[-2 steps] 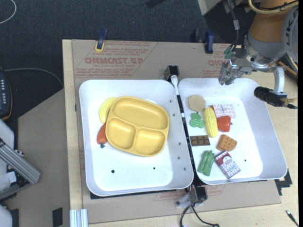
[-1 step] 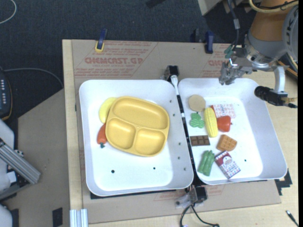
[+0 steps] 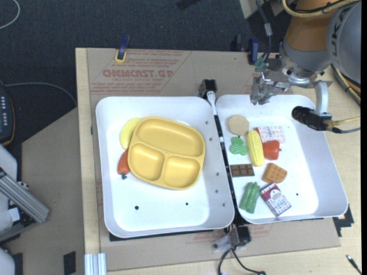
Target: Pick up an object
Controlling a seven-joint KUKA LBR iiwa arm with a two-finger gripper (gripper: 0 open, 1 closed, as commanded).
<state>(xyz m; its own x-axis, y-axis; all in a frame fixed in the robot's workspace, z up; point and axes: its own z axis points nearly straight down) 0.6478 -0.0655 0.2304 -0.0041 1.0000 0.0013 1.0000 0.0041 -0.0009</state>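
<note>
You see the gripper [image 3: 261, 98] above the right bin's [image 3: 321, 179] far edge, nothing between its fingers; whether they are spread, you cannot tell. The corn cob [image 3: 255, 147] lies below.

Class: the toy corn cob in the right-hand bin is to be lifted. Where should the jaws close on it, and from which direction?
Grip the corn cob at its middle, across its narrow width, coming straight down. It lies flat and runs lengthwise up the bin, and the green toy and red toy crowd its sides, so the jaws probably need a narrow entry.
</note>
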